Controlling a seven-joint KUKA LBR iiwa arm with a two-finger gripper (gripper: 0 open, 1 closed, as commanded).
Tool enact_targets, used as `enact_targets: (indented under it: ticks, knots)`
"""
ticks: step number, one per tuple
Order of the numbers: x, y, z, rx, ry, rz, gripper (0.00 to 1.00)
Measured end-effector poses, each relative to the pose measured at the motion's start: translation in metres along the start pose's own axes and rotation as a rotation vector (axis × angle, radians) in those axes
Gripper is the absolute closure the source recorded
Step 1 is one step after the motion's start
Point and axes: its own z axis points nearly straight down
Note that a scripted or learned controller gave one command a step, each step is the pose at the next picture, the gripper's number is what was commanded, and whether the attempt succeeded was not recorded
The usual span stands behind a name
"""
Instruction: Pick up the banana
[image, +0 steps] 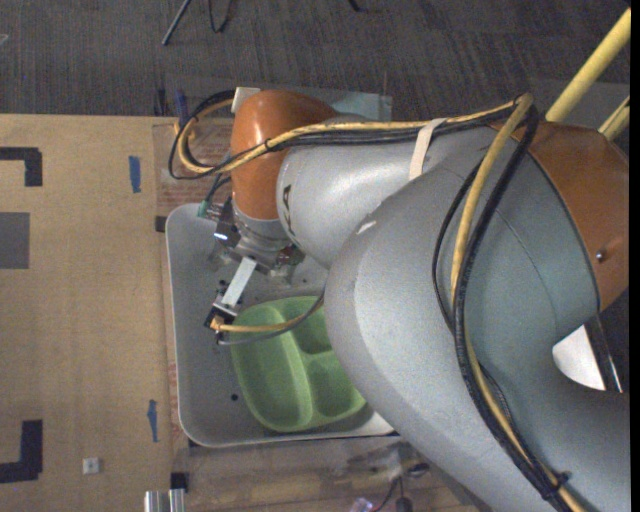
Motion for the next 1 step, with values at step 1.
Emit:
enact_targets:
  ticks: [1]
  knots:
    - [0.0026,0.0,-0.0122,-0.003,0.003,-0.004,1.0]
